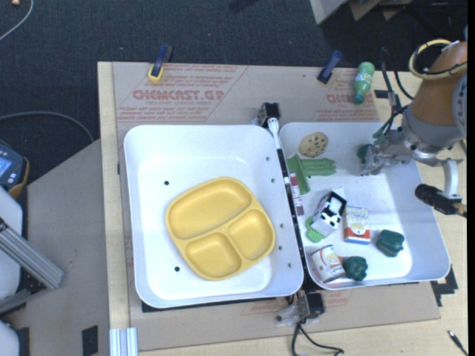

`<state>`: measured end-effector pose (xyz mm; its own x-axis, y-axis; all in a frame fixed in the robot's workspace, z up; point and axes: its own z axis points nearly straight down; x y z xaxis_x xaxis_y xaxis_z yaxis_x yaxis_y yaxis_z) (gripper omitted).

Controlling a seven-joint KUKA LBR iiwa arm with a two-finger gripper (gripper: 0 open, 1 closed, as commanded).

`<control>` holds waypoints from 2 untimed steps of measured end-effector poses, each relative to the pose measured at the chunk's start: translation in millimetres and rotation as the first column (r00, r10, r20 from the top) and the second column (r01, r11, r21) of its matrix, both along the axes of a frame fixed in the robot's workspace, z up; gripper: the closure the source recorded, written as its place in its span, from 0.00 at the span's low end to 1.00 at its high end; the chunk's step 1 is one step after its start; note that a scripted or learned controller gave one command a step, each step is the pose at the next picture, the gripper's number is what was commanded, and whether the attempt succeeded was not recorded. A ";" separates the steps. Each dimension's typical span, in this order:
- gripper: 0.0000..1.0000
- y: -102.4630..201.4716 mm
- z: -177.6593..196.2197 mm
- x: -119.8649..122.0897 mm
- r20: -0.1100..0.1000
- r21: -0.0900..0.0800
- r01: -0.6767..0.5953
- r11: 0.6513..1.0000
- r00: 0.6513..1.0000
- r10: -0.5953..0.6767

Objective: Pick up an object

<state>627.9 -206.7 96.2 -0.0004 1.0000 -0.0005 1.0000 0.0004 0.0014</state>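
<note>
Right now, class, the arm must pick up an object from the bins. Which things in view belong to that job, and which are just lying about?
Belong to the job:
gripper
cookie
toy cow
small carton
dark green toy
right bin

Just lying about:
yellow tray in the left bin
green bottle on the bench
blue clamp

floor: you see dark grey carpet (111, 21) around the bench | worktop (223, 95): brown board with red print | two blue clamps (159, 61) at its far edge | cables (22, 13) trailing upper left
</note>
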 end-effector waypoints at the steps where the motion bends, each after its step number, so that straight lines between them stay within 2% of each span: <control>1: 1.00 -3.8 64.7 3.7 0.008 -0.003 0.000 1.000 1.000 0.000; 2: 1.00 -10.1 110.6 5.9 0.006 -0.003 0.000 1.000 1.000 0.000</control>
